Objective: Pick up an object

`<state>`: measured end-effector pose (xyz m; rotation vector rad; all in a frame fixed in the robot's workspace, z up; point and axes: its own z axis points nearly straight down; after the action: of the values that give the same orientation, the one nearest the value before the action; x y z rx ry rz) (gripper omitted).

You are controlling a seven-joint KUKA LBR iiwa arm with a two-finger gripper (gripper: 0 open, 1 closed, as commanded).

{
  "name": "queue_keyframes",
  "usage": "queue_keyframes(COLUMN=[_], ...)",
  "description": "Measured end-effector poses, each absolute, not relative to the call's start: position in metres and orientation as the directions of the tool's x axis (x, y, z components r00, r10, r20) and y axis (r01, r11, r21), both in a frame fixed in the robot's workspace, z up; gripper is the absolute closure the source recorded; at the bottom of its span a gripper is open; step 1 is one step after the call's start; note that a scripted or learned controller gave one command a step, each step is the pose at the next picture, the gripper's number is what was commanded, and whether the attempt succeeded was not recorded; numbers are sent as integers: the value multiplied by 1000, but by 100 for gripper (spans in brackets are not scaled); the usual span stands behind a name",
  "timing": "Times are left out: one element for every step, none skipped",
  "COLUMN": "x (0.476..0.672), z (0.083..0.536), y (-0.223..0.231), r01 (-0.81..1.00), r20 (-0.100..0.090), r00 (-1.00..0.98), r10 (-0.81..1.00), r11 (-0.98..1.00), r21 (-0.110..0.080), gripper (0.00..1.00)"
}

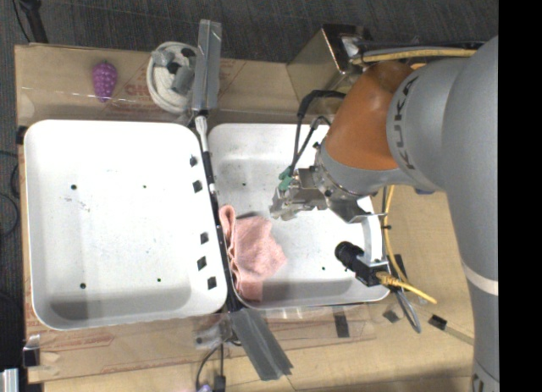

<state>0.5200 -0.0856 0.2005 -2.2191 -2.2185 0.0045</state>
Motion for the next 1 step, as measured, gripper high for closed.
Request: queue_keyframes(x=[521], z=[210], y=[-85], r01=[1000], r20=[1], r00=[-5], r10=[1000], r11=[5], r21=[-7], gripper=[100])
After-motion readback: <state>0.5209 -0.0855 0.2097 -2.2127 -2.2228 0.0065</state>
